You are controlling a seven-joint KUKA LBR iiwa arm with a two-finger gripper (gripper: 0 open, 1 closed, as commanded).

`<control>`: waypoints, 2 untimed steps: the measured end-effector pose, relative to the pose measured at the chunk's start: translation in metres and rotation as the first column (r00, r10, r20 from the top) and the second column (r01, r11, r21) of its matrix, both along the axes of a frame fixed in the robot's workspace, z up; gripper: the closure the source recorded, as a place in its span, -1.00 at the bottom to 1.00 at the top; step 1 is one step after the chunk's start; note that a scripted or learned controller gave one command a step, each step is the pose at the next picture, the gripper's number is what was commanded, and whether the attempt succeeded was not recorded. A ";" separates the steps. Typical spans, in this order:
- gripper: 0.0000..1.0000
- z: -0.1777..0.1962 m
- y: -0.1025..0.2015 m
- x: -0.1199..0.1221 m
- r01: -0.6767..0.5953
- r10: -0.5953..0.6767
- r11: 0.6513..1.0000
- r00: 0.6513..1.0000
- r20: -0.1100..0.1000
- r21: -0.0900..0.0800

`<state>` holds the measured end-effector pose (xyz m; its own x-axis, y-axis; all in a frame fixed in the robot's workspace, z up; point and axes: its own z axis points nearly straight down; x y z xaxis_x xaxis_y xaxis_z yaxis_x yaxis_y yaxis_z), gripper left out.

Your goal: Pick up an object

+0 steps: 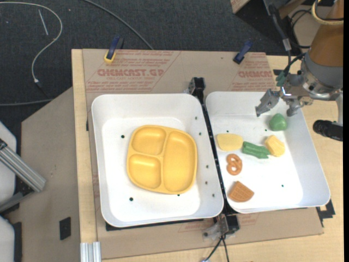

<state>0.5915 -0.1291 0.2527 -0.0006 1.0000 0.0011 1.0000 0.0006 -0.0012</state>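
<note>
Overhead, the gripper (278, 106) hangs with fingers spread just above a green toy (278, 122) at two o'clock in the right bin (305, 187), on a cardboard-covered bench (163, 64) over dark carpet (32, 26).

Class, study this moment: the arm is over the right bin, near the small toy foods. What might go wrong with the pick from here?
1. The pincer hangs open just above the round green piece; a rounded shape may slip out as the fingers shut.
2. The green pod touches the yellow wedge, so a pick there might catch or shove both.
3. The round green piece lies near the bin's far wall, leaving little room.
</note>
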 end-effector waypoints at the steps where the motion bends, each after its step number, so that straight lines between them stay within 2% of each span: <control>1: -1.00 -0.044 -0.004 0.002 0.001 -0.001 1.000 1.000 -0.004 0.001; 2: -1.00 -0.107 -0.006 0.002 0.001 -0.001 1.000 1.000 -0.006 0.002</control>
<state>0.5933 -0.1352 0.1460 0.0005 1.0000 0.0026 1.0000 -0.0005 -0.0075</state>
